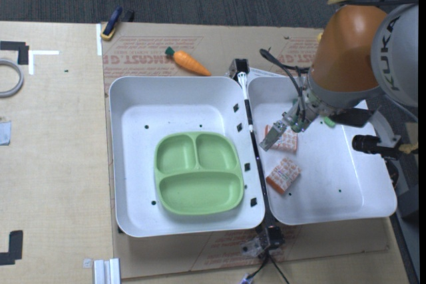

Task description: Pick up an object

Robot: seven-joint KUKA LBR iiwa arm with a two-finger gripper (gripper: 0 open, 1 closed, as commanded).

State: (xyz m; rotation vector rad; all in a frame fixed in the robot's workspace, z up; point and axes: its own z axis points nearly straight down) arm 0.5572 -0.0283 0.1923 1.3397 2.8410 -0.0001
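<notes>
In the right bin lie two small orange-and-white packets. One packet sits near the bin's left wall, and my gripper is low over its left end, touching or just above it. The other packet lies apart, a little nearer the front. The arm's orange band hangs over the back of this bin. A small green bit peeks out beside the wrist.
The left bin holds a green divided plate. A toy carrot lies on the cardboard behind the bins. A blue and yellow item sits at the back left, and a tape roll at the far left.
</notes>
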